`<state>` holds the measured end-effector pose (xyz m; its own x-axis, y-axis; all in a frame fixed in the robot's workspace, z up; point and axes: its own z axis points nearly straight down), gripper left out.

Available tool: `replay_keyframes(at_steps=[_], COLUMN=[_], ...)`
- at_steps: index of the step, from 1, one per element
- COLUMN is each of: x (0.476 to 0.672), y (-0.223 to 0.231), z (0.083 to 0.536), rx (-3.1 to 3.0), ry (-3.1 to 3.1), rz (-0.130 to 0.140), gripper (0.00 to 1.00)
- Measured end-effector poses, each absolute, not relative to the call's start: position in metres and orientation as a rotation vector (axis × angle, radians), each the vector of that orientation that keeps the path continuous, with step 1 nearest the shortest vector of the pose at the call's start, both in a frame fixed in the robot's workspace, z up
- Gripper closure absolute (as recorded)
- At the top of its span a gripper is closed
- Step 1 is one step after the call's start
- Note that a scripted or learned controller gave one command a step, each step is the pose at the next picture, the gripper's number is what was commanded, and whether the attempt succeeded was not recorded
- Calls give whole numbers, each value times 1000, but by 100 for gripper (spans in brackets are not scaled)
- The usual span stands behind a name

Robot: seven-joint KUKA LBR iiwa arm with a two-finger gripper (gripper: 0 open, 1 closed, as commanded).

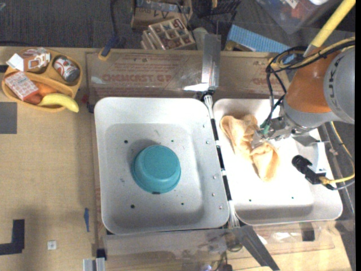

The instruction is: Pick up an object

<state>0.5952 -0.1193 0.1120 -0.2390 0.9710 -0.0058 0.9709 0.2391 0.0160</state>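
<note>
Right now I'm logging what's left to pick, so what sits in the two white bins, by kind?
Teal bowl, upside down in the left bin: 1
Tan crumpled cloth in the right bin, with the gripper at it: 1
Total: 2

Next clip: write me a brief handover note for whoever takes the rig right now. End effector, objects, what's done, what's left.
End effector: down in the right bin, at the tan cloth; whether it grips the cloth can't be told.
Teal bowl: upside down in the middle of the left bin, untouched.
Done: arm brought to the cloth.
Left: confirm a grasp and lift; nothing is visibly raised yet.
</note>
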Motion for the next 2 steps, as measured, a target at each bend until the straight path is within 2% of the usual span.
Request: replay_keyframes(at_steps=[1, 2], x=[595, 582], y=[-119, -103], z=[112, 89], rx=[1929, 1903], ry=[2461, 2489], rz=[14, 5], gripper=[0, 0])
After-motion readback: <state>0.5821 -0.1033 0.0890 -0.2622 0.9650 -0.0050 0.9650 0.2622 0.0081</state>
